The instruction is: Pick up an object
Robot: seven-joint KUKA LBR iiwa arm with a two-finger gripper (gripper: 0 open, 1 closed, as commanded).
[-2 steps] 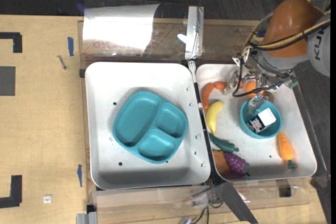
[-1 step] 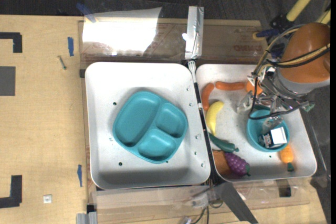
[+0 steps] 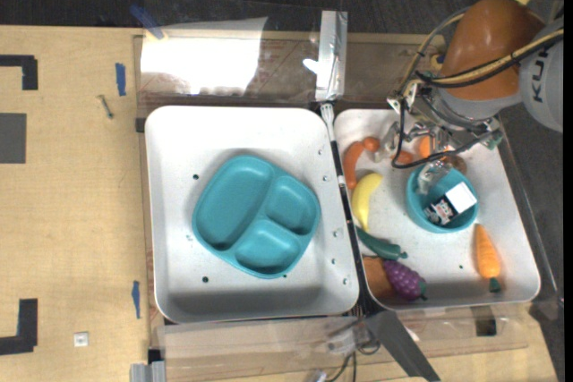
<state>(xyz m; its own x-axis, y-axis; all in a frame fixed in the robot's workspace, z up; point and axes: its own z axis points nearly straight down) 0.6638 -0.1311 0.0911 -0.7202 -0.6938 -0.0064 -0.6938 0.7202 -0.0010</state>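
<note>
The right bin holds several toy foods: a yellow banana, an orange-red piece, a carrot, purple grapes and a green pod. A teal bowl with a small white box in it sits in the bin's far half. My gripper hangs over the bin's far part, just above the bowl's far rim. Wires and the wrist's metal parts clutter it, and nothing can be seen held in it.
The left bin holds a teal divided plate. A clear plastic sheet and a metal bracket stand behind the bins. The arm's orange band looms over the right bin's far corner. An orange piece lies under the grapes.
</note>
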